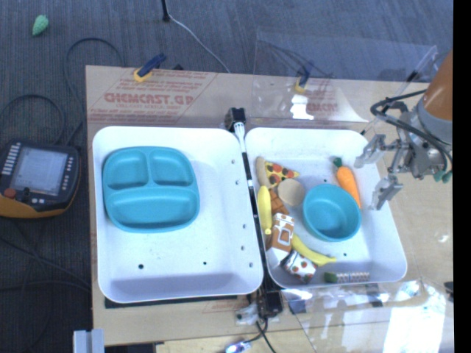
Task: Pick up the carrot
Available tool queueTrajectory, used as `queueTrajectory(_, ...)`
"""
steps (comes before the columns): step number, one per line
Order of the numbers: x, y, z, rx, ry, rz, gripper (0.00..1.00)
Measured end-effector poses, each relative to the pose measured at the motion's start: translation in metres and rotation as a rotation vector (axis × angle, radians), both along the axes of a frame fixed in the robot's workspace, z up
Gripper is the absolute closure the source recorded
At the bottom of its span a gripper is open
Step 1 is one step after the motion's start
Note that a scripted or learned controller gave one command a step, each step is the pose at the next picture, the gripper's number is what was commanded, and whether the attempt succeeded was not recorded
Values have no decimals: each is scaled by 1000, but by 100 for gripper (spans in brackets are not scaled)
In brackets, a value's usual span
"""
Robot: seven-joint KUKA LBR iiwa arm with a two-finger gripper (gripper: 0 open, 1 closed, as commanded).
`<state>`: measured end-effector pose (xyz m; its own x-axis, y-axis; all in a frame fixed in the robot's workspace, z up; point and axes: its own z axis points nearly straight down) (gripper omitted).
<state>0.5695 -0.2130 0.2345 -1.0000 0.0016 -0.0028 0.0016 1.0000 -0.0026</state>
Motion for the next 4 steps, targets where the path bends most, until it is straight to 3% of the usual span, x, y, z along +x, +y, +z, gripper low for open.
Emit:
queueTrajectory(1,56,-8,-109,6,11,-56,0)
queueTrajectory(2,54,2,-141,-4,-11,-80,0)
queueTrajectory(3,58,2,-127,-9,-19,-77,100)
queueTrajectory(4,10,-6,-136,5,-8,253,100)
